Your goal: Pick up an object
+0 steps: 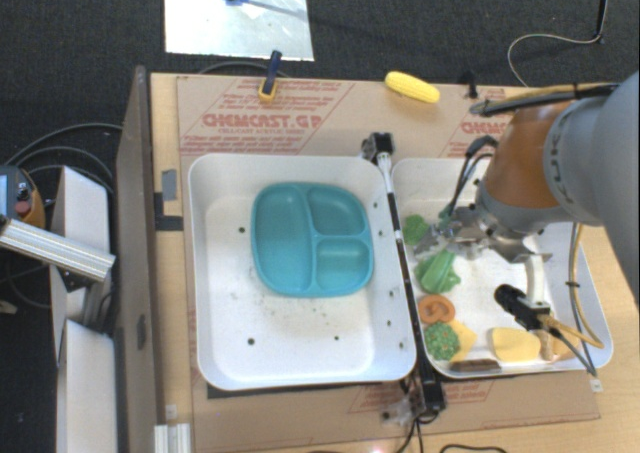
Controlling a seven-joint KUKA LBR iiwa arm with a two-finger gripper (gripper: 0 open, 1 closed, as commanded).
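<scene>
Gripper (440, 237) above leafy green toy (437, 270) — smooth teal divided plate (311, 241) leftward.

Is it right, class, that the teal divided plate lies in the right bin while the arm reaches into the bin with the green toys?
Not quite. The camera view shows the teal divided plate in the left bin; the arm does reach into the bin with the green toys.

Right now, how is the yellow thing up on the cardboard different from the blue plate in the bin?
The yellow thing is small, long and rounded; the blue plate is big, flat and split into compartments. The yellow thing lies on the cardboard outside the bins; the blue plate sits inside the left bin. Both lie untouched.
</scene>
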